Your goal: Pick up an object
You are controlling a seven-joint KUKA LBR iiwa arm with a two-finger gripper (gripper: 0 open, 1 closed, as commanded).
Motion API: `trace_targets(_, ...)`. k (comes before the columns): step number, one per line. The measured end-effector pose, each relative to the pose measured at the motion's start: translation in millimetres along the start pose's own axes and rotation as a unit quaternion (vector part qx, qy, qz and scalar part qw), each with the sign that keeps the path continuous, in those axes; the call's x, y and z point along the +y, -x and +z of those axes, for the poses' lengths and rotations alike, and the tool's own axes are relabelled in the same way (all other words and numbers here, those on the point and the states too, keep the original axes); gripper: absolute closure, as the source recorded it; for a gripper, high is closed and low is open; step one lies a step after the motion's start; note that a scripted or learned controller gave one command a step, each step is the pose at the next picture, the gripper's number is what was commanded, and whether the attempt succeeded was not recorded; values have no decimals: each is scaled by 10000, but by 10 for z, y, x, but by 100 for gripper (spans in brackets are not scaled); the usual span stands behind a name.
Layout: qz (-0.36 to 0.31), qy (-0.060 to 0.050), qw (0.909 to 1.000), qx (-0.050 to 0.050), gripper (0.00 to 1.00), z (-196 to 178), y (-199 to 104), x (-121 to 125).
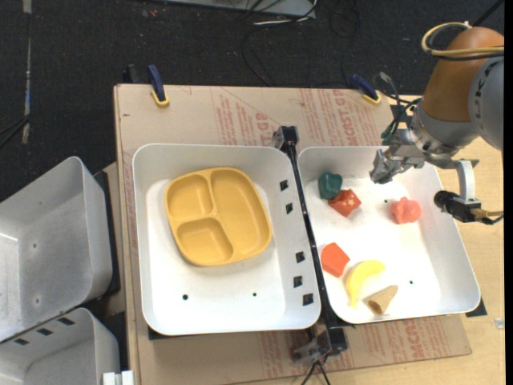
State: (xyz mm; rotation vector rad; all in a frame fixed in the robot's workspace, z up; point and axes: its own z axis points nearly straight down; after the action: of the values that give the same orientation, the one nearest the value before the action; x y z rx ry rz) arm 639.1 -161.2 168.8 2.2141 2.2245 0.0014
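Robot lab: clamped cardboard bench (216, 107), loose floor cables (280, 46).

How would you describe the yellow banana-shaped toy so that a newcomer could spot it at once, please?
Look in the right-hand white bin, toward its near edge. The banana lies between an orange block and a tan cone; it alone is curved and yellow.
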Motion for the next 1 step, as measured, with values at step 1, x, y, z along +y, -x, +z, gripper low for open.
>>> trace_targets(1, 29, 10, 10000, -1, 100, -548, 40, -84)
